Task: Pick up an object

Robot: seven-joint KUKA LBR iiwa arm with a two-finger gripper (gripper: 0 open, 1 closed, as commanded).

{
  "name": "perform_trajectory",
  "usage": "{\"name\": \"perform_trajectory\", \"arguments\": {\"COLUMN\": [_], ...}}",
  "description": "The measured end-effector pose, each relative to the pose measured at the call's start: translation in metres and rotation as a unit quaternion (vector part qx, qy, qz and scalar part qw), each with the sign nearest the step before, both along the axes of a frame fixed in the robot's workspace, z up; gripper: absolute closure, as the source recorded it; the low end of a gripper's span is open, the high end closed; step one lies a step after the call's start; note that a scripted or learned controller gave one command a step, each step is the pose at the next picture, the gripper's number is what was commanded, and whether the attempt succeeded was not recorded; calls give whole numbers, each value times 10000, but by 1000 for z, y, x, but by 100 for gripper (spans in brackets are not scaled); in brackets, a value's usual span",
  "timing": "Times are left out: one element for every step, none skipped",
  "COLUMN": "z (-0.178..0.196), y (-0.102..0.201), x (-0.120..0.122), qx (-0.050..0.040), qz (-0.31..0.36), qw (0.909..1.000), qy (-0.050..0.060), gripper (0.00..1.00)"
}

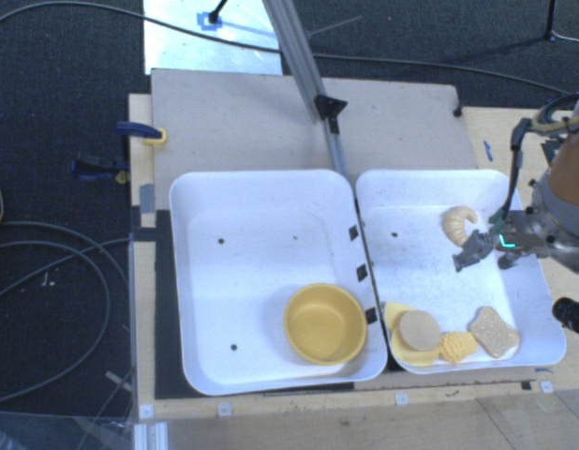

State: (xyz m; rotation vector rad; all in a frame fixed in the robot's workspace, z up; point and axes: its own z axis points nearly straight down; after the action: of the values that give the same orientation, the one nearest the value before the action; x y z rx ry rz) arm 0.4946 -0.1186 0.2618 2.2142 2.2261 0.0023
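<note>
- While we look down at a slant on the bench [271, 120], its board carries two shallow white bins set side by side and touching along their inner rims.
- We see the left bin [243, 214] holding a yellow bowl [325, 322], upright, near its front right corner.
- We see the right bin [416, 279] holding five food pieces: a pale croissant [459, 223] toward the back, and along the front edge a round tan disc [420, 330] lying on a yellow wedge [396, 315], a ridged yellow piece [458, 346] just beside the disc, and a speckled slice of bread [494, 332] near the front right corner.
- We find the arm [566, 181] entering from the right, cut off by the picture's edge, its wrist bent down over the right bin's far side.
- We place the gripper [479, 249] low over the right bin, just below and right of the croissant; its dark fingers look slightly parted with nothing between them, though they are small and blurred.
- We can read no labels or writing anywhere.
</note>
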Motion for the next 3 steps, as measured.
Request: {"name": "perform_trajectory", "arguments": {"z": [0, -62, -105], "y": [0, -2, -3], "x": [0, 2, 6], "qx": [0, 4, 7], "qz": [0, -22, -28], "qw": [10000, 10000, 10000], "qy": [-1, 32, 27], "gripper": [0, 0, 0]}}
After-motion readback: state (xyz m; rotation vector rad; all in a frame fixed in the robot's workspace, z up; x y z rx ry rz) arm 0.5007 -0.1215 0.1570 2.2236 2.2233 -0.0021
